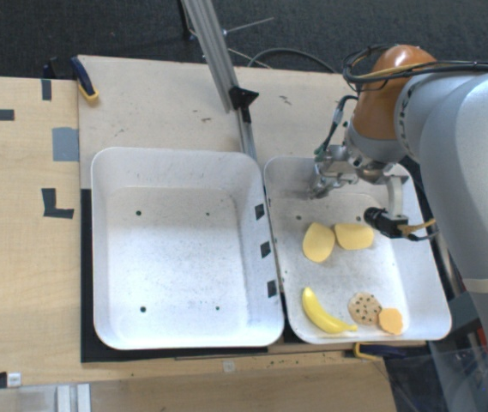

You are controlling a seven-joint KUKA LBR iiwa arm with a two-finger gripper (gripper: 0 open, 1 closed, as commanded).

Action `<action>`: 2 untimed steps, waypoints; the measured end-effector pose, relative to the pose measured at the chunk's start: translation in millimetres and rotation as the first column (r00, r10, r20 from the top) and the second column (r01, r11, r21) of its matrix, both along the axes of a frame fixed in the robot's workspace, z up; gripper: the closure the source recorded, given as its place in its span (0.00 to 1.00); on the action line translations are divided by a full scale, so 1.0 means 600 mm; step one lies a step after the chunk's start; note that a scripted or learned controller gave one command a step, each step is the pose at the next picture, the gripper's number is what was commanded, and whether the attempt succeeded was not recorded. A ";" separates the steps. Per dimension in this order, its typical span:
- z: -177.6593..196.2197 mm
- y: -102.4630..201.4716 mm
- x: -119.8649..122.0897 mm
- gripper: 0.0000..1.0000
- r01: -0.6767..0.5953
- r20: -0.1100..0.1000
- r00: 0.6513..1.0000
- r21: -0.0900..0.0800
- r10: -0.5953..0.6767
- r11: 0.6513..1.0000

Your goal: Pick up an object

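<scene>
**Nearest pick lies at about five o'clock from the hand**

Going left to right, the left bin offers me nothing to pick; everything sits in the right bin. There I see a banana near the front wall, its long axis running roughly from ten o'clock to four o'clock, then a pale yellow round piece touching a second pale yellow piece on its right. Further front are a speckled cookie and a small orange piece, side by side.

My hand is low over the back of the right bin, with nothing between its tips that I can make out; from this angle I cannot tell how wide it stands. The round yellow piece is the closest candidate, lying near the hand at roughly five to six o'clock. I judge a short move toward the front of the bin would put the hand over it.
</scene>
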State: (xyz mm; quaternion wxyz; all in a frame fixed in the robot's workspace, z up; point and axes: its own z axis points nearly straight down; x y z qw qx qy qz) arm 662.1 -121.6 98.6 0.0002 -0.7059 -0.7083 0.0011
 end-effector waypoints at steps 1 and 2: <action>0.106 0.005 0.006 1.00 0.001 0.007 1.000 0.001 -0.001 1.000; 0.190 0.006 0.008 1.00 0.002 0.006 1.000 0.001 -0.002 1.000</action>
